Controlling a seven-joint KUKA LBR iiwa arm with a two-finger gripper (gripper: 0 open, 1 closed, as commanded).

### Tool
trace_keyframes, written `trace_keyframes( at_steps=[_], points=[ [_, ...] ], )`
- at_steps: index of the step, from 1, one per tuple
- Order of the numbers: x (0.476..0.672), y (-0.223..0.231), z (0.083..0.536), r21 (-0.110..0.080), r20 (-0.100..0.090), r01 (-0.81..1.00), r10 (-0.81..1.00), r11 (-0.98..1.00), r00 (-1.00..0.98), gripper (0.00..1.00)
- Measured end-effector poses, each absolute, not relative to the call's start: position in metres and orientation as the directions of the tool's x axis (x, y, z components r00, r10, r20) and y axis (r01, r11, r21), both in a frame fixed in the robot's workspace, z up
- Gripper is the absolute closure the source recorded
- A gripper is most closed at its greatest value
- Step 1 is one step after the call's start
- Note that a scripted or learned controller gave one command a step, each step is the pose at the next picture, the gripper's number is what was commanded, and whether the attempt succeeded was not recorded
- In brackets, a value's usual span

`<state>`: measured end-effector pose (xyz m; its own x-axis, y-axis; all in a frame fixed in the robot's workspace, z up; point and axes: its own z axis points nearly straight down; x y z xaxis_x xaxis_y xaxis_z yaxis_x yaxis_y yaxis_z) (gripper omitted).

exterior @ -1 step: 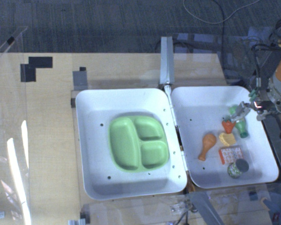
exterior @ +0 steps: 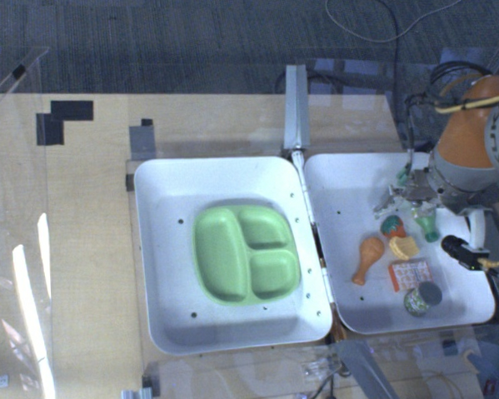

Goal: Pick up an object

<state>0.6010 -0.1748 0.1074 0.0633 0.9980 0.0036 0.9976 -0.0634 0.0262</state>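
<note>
One gripper (exterior: 409, 196), poised low over the right bin (exterior: 348, 177); grip state cannot be told. Just beside it: green bottle (exterior: 424, 224), teal-red piece (exterior: 392, 225), yellow block (exterior: 404, 246). Further out: drumstick (exterior: 368, 257), red carton (exterior: 409, 274), can (exterior: 418, 299). Step judged: approach, nothing lifted. Next: settle on one target and descend.

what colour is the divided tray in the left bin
Light green. The divided tray shows plainly in the camera view, lying in the left white bin.
</note>
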Motion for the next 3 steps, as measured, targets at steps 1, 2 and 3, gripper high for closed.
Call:
trace_keyframes(
  at_steps=[1, 2, 3],
  points=[
    [0.588, -0.165, 0.095, 0.025, 0.005, 1.000, 1.000, -0.018, 0.018, 0.00],
    [0.586, -0.167, 0.102, 0.018, 0.001, 1.000, 1.000, -0.019, 0.019, 1.00],
    [0.584, -0.016, 0.250, 0.007, 0.000, 0.993, 0.993, 0.116, -0.116, 1.00]
  ],
)
